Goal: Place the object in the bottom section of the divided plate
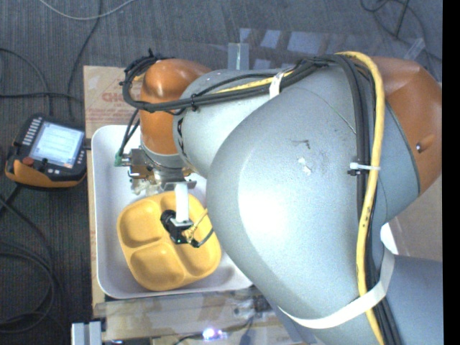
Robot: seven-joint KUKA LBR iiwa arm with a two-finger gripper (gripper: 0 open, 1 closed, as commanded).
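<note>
divided plate [154,261], just below the pincer [147,182]: uniform yellow. bin [104,192], around the pincer: plain white. arm [302,164], right of the pincer: grey, with an orange band [165,85] directly above the pincer. bench [108,92], above-left of the pincer: pale brown with faded red print. pendant [47,153], well left of the pincer: orange and black casing, pale blue screen. floor [43,63]: dark grey, fine ribbed weave.

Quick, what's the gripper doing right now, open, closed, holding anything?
Gripper: cannot be told, open or closed. It is at the upper edge of the yellow divided plate.
</note>
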